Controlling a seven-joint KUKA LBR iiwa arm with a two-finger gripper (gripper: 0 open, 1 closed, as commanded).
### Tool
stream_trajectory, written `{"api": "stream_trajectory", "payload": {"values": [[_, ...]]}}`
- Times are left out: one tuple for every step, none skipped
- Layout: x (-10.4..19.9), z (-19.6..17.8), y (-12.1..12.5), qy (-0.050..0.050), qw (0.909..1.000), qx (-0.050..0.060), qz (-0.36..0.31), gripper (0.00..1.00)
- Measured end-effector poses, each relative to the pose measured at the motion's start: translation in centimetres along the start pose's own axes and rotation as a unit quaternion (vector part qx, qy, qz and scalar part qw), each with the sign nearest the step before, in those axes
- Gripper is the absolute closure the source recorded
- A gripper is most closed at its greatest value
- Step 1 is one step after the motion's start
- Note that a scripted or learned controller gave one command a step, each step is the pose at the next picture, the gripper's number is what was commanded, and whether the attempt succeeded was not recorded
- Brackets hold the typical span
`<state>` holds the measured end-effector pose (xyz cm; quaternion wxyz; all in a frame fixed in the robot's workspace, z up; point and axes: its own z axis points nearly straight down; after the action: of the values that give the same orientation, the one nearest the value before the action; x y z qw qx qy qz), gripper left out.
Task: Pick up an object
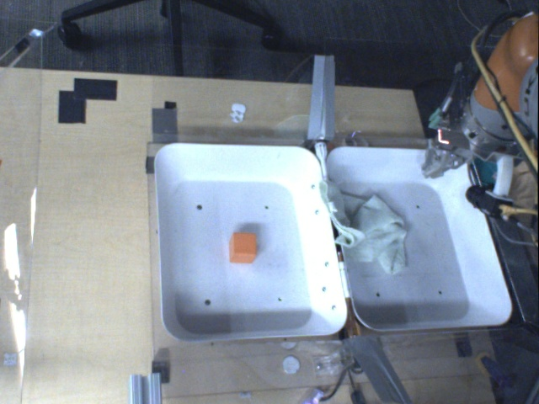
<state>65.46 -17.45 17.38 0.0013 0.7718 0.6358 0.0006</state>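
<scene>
Orange cube (pixel 243 247) in left bin (pixel 181 310) — hand (pixel 440 160) well apart, grip state unclear

Even, fairly bright light falls from above onto my bench (pixel 93 251), and nothing is dim except the dark floor along the top of the frame. A pale glare streak runs down the wood at the far left. Both white bins are close to overexposed, the left bin (pixel 181 225) showing a soft grey shadow along its lower inner wall. The orange cube (pixel 243 247) casts almost no shadow. Focus is slightly soft throughout, with my wrist at upper right blurred.
</scene>
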Motion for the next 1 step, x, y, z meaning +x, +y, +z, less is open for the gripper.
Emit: {"api": "stream_trajectory", "payload": {"values": [[5.48, -5.03, 0.5, 0.0, 0.9984, -0.001, 0.056, 1.0]]}}
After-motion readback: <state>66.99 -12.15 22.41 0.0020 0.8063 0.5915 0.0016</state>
